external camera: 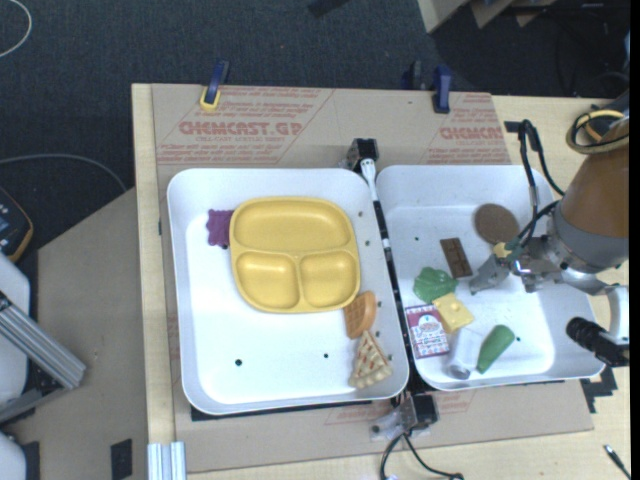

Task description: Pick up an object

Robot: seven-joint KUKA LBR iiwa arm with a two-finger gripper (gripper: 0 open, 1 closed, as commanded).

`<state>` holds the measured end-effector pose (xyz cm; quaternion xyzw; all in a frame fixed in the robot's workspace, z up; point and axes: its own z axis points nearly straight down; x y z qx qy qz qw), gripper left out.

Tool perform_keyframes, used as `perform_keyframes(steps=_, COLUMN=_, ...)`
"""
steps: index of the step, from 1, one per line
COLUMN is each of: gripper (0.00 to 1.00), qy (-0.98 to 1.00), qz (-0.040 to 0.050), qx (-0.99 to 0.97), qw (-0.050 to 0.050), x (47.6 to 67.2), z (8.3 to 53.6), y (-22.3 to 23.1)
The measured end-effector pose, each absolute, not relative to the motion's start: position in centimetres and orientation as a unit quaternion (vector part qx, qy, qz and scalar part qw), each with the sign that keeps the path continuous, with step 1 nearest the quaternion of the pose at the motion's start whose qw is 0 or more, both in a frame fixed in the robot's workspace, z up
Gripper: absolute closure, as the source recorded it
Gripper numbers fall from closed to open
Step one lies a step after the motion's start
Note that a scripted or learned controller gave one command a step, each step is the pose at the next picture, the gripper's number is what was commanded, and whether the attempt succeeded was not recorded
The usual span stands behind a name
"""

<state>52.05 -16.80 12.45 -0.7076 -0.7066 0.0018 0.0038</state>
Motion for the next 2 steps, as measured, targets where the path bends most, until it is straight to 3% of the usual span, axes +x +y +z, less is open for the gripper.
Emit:
perform_keyframes(steps=1, gripper=0.0, qy=-0.707, qz=0.0012, qx=-0.707, qw=0.003, x=51.9, z=8.2, y=-16.7)
perform_keyframes(steps=2, gripper=1.0, qy=-0.707, qz=-0.0001, qx=-0.708, qw=0.0, x=52.1, z=9.5, y=-16.8)
